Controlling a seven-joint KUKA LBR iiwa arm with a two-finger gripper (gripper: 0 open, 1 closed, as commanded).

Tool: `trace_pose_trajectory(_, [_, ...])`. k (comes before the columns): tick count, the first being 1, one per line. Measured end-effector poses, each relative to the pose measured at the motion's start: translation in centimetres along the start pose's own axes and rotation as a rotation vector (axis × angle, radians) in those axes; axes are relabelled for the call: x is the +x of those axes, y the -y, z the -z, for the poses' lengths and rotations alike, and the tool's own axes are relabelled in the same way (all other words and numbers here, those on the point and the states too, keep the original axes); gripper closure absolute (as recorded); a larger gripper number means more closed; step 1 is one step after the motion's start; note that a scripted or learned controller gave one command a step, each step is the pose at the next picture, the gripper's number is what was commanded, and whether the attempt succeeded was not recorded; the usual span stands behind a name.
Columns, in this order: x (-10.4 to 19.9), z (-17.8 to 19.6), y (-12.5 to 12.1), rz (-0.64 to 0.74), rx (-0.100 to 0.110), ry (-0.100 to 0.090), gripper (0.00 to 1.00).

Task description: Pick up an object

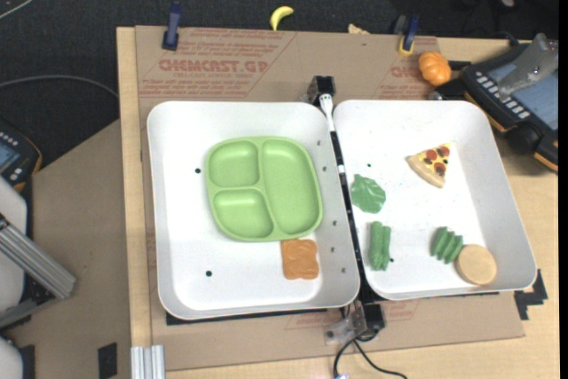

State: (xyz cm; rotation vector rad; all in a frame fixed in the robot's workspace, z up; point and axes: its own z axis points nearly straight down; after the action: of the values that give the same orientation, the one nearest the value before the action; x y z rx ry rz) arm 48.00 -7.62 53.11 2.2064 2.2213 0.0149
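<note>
The right bin (484, 130) holds a pizza slice (432, 164) at its upper right, a green leaf (366, 193) at its left, a green bean pod (380, 245) below that, a ridged green piece (445, 243) and a tan round cookie (477, 264) at the lower right. In the left bin (173, 191) lies a green divided plate (264, 187), with an orange waffle-like piece (300, 259) just below it.
A small orange fruit (434, 67) and a yellow banana (280, 15) lie on the cardboard beyond the bins. Blue clamps (171, 27) hold the board's far edge. A black device (510, 93) sits at the right.
</note>
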Motion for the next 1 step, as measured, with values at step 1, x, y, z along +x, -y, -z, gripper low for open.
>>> trace_pose_trajectory(1, [0.96, 0.48, 0.02, -0.006, 0.009, 0.000, 0.00])
